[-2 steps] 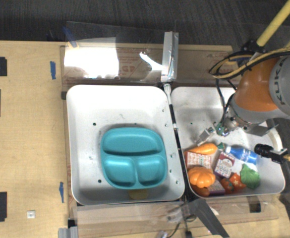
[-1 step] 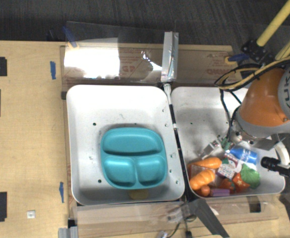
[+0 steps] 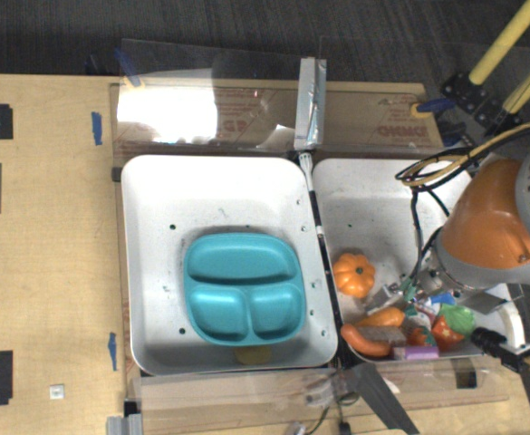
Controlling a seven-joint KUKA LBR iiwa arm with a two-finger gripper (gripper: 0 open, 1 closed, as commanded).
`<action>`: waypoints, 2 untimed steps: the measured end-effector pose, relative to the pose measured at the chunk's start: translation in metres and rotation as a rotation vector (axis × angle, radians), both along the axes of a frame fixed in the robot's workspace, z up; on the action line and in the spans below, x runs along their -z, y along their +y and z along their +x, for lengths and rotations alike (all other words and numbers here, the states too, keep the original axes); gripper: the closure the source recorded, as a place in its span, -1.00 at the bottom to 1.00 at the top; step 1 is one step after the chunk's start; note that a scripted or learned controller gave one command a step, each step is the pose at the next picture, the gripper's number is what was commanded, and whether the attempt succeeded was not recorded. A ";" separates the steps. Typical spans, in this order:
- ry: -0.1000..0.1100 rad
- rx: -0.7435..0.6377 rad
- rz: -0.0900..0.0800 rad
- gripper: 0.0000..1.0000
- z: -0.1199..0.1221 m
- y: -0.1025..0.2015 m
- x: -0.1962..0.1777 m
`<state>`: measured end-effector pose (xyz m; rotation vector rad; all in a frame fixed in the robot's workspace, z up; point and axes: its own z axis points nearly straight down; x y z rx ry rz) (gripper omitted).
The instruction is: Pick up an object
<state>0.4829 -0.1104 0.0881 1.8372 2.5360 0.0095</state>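
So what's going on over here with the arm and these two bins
The arm reaches from the right into the right bin, its gripper down among a cluster of toy food: a small orange pumpkin, a carrot, a sausage and a red and green piece. Whether it holds anything is unclear. The left bin holds a teal divided plate.

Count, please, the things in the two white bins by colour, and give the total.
Teal: 1, the divided tray in the left bin.
Orange: 3, the small pumpkin, a carrot-like piece and a sausage-like piece in the right bin.
Red with green: 1, a piece beside the gripper.
Purple: 1, a flat piece.
Total: 6; the arm may hide more.
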 end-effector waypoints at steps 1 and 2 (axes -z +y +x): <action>0.005 0.220 0.002 -1.00 0.037 -0.002 0.001; 0.004 0.228 0.001 -1.00 0.076 0.012 0.001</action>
